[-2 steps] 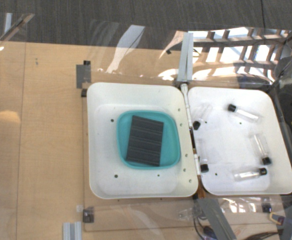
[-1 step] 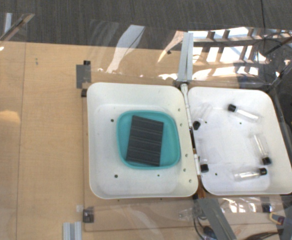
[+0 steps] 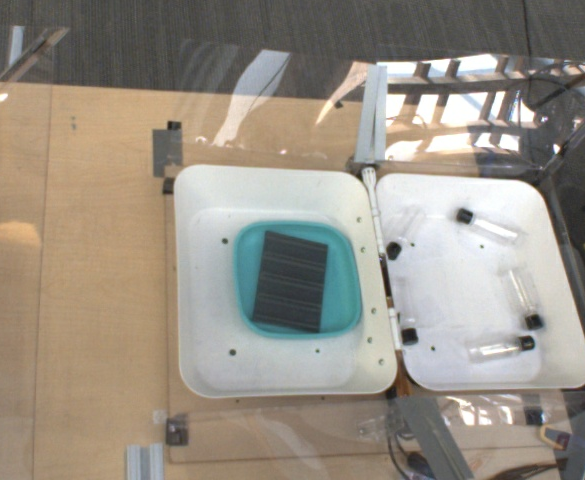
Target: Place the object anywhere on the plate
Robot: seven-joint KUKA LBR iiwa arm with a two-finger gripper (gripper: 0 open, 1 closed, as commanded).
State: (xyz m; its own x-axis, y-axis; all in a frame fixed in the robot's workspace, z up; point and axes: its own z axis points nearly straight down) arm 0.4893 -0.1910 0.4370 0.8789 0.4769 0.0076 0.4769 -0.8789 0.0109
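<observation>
Pale wooden bench (image 3: 72, 268) fills most of what we see, with dark grey carpet (image 3: 222, 8) running along the top edge and a sheet of clear plastic throwing glare across the wood. On the bench sit two shallow white bins side by side, their inner edges meeting at a narrow seam. In the left bin (image 3: 202, 208) lies a teal plate (image 3: 247, 268), squarish with rounded corners, set roughly in the middle of the bin floor. A dark ribbed rectangular block (image 3: 291, 281), the object of the task, lies flat on that plate, tilted a little off the plate's sides and wholly within its rim, with teal showing all round it. The right bin (image 3: 562, 368) holds several clear vials with black caps, scattered and lying on their sides: one vial (image 3: 487, 227) near the upper edge, another vial (image 3: 522, 300) by the right wall, a third vial (image 3: 497, 348) near the lower edge, and a fourth vial (image 3: 400, 236) close to the seam on the left. A further black cap (image 3: 409, 336) rests low on that same side; we cannot make out its tube. Behind the right bin stands a metal frame (image 3: 492, 88), bright with reflected light. As for the gripper, we cannot tell how far open it is, nor whether it has hold of anything.
</observation>
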